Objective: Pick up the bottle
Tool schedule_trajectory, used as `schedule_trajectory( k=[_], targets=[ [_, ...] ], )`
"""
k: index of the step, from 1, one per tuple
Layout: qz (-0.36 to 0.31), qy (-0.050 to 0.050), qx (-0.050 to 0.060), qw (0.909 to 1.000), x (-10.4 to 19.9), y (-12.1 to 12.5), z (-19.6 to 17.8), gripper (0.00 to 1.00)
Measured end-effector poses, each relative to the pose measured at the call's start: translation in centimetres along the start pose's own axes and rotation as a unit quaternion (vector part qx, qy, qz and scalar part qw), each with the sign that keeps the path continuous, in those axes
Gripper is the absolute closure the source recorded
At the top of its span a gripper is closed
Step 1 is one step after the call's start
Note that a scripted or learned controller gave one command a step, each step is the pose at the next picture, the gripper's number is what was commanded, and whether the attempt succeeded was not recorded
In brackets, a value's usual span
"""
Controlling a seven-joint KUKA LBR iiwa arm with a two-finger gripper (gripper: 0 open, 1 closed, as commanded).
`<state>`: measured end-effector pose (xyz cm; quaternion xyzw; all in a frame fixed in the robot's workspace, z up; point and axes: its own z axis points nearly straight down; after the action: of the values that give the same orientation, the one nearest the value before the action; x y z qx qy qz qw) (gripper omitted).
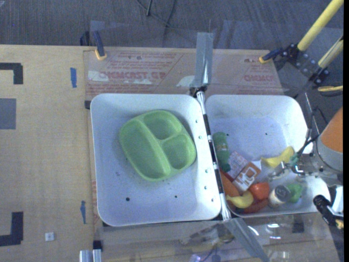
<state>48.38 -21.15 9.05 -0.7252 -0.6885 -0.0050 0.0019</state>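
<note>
Little can be read from the jaws themselves: they sit low in the right bin (256,109), near its right side, as a grey and shiny cluster, and I cannot tell if they are apart or together, and nothing is seen clamped in them. Just beside them lies a yellow banana (277,159), and just below them a round whitish object with a green body (283,194). Further to the left are a red tomato (260,190), a small carton (244,173), an orange piece (229,184) and a second yellow fruit (242,201), all close together. I judge the bottle (221,145) to be the long green thing that lies flat along the divider, at the left wall of this bin, well apart from the jaws. To do the step well, the jaws should cross the bin over the clutter, turn so that they close across the narrow body of the bottle and not along it, and come down with room on the wall side. The wall is very near, so one jaw may strike it. The left bin (109,162) carries a green divided plate (157,144). The arm (334,141) is cut off at the right edge. The round whitish object could be another bottle seen from its end; I cannot say.
</note>
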Motion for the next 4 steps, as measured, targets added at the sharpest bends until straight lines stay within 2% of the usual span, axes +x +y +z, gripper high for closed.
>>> schedule_trajectory(
  k=[1, 2, 3, 4],
  targets=[
    [0.001, -0.009, -0.005, 0.9999, -0.54, 0.13, -0.99, 1.0],
    [-0.001, -0.005, -0.004, 1.0, -0.15, 0.2, -0.96, 0.0],
    [-0.03, 0.0, -0.001, 0.9995, -0.23, 0.1, -0.03, 0.0],
    [-0.029, -0.009, -0.006, 0.9995, -0.84, 0.21, -1.0, 1.0]
  ],
)
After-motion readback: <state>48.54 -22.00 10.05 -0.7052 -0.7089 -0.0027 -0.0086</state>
